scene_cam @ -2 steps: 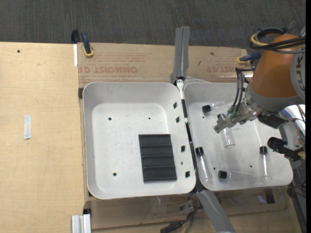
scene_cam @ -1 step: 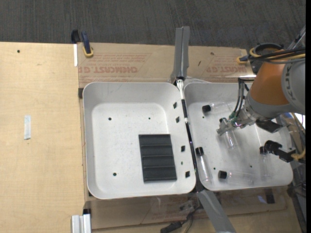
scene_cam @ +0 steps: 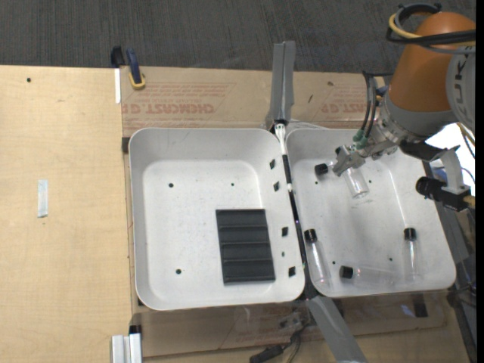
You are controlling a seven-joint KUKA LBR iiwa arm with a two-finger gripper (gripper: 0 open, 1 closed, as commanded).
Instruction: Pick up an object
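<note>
On the table: two flat white bins sit side by side, touching in the middle
Writing: red letters are printed on the brown cardboard [scene_cam: 181,104] behind the bins, but they are turned the wrong way and too faint to read
Left bin [scene_cam: 162,157]: it holds one black block [scene_cam: 245,246] with ridges across it, flat and shaped like a box, lying near the front
Right bin [scene_cam: 431,271]: it holds see-through tubes with black caps
Tube one [scene_cam: 312,253]: lies by the left wall
Tube two [scene_cam: 411,249]: lies near the right wall
Tube three [scene_cam: 363,272]: lies along the front wall
Tube four [scene_cam: 358,184]: lies just below the gripper
Black cap [scene_cam: 321,169]: a small one, just left of the gripper
Gripper [scene_cam: 350,159]: over the back of the right bin; I cannot tell if it is open or closed
Arm [scene_cam: 427,59]: orange and grey, round and smooth, coming in from the right
Clamp [scene_cam: 130,65]: blue and yellow, at the back edge of the cardboard
</note>
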